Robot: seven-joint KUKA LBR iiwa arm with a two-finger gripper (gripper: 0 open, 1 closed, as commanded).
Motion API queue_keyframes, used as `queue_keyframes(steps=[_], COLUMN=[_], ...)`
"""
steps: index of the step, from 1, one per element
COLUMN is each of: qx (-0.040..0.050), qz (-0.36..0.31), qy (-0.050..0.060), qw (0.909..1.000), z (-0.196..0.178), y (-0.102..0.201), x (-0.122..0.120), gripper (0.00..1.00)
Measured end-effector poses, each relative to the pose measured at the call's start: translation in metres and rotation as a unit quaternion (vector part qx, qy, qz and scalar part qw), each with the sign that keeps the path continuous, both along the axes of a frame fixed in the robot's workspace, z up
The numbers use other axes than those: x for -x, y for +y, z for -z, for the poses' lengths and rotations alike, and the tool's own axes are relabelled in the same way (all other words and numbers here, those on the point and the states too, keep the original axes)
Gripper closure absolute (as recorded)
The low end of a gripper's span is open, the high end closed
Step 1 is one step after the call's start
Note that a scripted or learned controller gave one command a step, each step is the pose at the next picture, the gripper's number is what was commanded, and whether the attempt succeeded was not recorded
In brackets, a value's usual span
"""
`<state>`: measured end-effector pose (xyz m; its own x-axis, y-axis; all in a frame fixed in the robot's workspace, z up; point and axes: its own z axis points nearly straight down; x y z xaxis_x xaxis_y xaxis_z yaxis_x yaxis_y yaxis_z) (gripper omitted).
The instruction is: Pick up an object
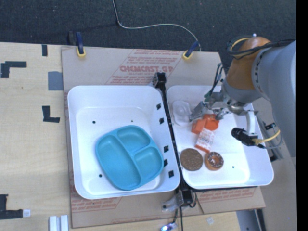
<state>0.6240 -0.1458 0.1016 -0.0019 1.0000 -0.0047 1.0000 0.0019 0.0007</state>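
The desk (pixel 29 129) carries two white bins side by side. The left bin (pixel 82 105) holds a blue divided plate (pixel 129 156), lying flat toward its near side. In the right bin (pixel 250 172), the claw (pixel 208 113) is lowered over an orange packet (pixel 205 125); whether the claw is open or closed cannot be told. A clear cup (pixel 181 110) lies just left of the claw. Near the bin's front, a brown disc (pixel 191 159) and a frosted doughnut (pixel 214 160) rest side by side.

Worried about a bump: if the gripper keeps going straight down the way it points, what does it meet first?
Most likely the orange packet lying right under the gripper in the right bin; height is hard to judge from this view.
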Motion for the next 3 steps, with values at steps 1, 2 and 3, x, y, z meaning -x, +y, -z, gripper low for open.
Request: queue_keyframes(steps=[1, 2, 3], qx=[0.0008, -0.002, -0.0018], qz=[0.0, 0.0, 0.0], qy=[-0.004, -0.001, -0.002], qw=[1.0, 1.0, 1.0], z=[-0.015, -0.06, -0.118], y=[0.0, 0.001, 0.005], x=[-0.002, 0.004, -0.006], gripper=[1.0, 1.0, 1.0])
